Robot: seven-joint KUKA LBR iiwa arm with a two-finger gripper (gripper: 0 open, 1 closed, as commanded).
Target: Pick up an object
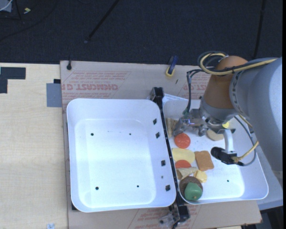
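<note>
Arm (248, 87) enters from 3 o'clock, grey w/ orange band (221, 87) above wrist, reaching over right bin (243, 185). Jaws (187, 125) sit low over upper-left part of that bin, just above a red round obj (182, 140); contact w/ it can't be judged. Jaws' state: can't tell, metal parts overlap and blur. Nothing seen held between them.

Right bin contents, clustered along its left wall: red round obj at approx. 11 o'clock of bin; yellow flat piece (183, 154) just below it; smaller red obj (183, 164) touching yellow piece at 6 o'clock; orange-brown rectangular block (204, 160) just beside, at 3 o'clock of yellow piece; green round obj (193, 191) at bin's 7 o'clock corner, w/ brown item (188, 182) against it. Pale obj (214, 134) near wrist, partly hidden.

Left bin (81, 128) adjoins right bin, black clips (163, 162) along shared edge. Both rest on cardboard sheet (100, 82) on desk (24, 151).
</note>
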